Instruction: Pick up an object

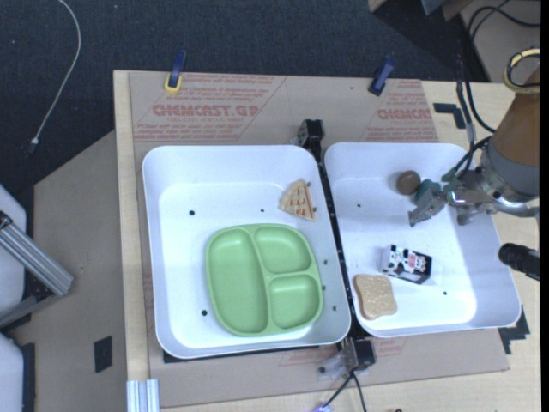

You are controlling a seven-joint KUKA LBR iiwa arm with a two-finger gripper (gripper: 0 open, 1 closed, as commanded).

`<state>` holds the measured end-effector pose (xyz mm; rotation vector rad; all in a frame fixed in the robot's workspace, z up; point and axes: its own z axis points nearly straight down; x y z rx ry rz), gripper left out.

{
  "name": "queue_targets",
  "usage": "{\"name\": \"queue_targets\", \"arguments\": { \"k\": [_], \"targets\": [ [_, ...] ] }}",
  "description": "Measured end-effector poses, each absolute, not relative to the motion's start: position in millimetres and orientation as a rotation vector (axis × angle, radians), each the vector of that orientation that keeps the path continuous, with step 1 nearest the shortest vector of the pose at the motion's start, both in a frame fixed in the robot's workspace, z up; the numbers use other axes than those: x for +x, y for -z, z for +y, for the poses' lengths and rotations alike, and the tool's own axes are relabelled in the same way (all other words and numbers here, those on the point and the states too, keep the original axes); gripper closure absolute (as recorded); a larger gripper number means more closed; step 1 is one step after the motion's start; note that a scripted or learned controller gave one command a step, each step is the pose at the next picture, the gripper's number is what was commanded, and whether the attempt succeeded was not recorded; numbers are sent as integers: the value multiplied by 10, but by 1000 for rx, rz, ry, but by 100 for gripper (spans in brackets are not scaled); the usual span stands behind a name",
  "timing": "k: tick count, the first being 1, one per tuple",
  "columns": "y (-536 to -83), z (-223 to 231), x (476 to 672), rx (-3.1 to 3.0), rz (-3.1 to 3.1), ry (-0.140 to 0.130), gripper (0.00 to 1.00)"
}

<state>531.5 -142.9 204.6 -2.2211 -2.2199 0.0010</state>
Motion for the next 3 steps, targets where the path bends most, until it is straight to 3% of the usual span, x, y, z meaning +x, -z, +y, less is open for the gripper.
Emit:
{"name": "queue_targets", "arguments": {
  "k": [1, 2, 3],
  "targets": [
    [-1472, -1501, 5242, -2218, -2215, -6, 0],
    [-1036, -1431, 5212, -2226, -2226, 20, 0],
    [-1195, -1446, 5251, -2235, -2237, 30, 100]
  ]
}}
